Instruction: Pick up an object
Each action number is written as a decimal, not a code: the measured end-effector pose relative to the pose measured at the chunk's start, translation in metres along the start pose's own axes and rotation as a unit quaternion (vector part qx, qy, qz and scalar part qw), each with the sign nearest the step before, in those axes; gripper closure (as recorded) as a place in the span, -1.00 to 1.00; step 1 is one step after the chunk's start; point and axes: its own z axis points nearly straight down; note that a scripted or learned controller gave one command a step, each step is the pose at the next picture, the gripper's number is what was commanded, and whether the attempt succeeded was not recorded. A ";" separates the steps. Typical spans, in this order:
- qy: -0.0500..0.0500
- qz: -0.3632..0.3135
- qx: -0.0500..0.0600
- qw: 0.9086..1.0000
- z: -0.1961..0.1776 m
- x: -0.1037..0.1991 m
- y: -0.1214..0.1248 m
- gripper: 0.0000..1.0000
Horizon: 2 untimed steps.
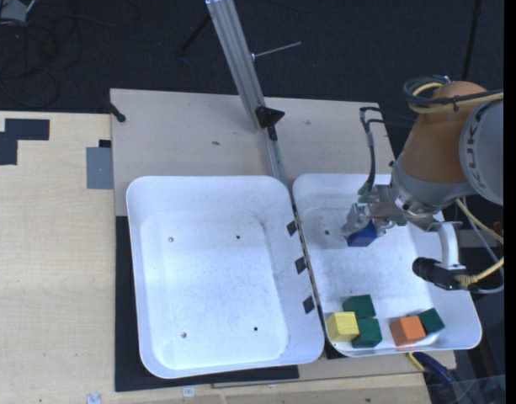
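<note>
My gripper (359, 228) hangs over the upper middle of the right bin (325, 194), reaching in from the right. A small blue block (362, 236) sits between its fingertips, and the fingers are closed on it. At the near end of the same bin lie a yellow block (343, 324), two dark green blocks (359, 305) (367, 334), an orange block (406, 330) and another green block (431, 319).
The left bin (156, 200) lies beside the right one, with a shared rim carrying black clips (300, 264). A slanted aluminium bar (241, 66) rises behind the bins. Cables and a black connector (434, 271) hang at the right edge.
</note>
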 end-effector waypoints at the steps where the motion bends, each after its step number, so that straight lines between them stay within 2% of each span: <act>1: 0.000 -0.001 0.000 1.000 -0.019 0.094 0.000 1.00; 2: -0.002 0.003 0.002 1.000 -0.018 0.100 -0.007 1.00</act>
